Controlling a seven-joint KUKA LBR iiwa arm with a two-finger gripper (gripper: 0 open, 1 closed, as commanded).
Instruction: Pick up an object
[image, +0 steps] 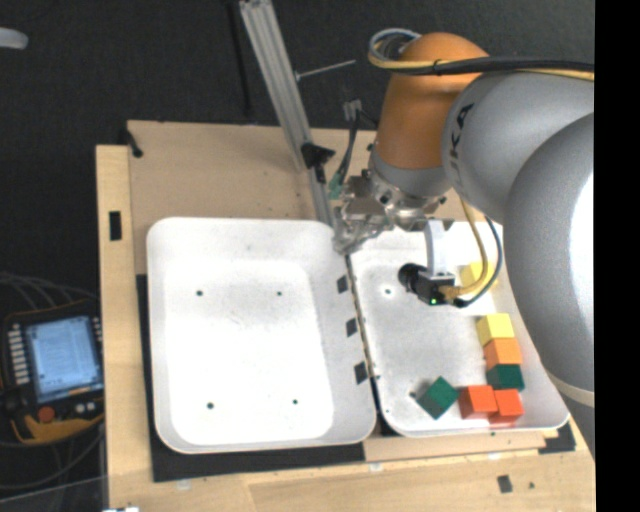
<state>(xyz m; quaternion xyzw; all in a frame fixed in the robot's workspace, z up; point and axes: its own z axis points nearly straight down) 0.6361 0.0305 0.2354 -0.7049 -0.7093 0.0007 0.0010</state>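
My gripper (353, 230) hangs below the orange wrist band, over the far left corner of the right bin (400, 330), close to the divide between the two bins. Several small blocks lie along the bin's right and near side: a yellow block (495, 327), an orange block (503, 351), a dark green block (507, 376), a tilted green block (436, 397) and two orange-red blocks (479, 401) side by side. The gripper is well apart from all of them. Another yellow piece (467, 275) peeks out beside the arm's cables.
The left bin (240, 330) lies beside the right one, with a thin ridge between them. A slanted metal rail (285, 100) rises behind the bins. The grey arm covers the far right. A tablet (60, 358) sits off the bench at left.
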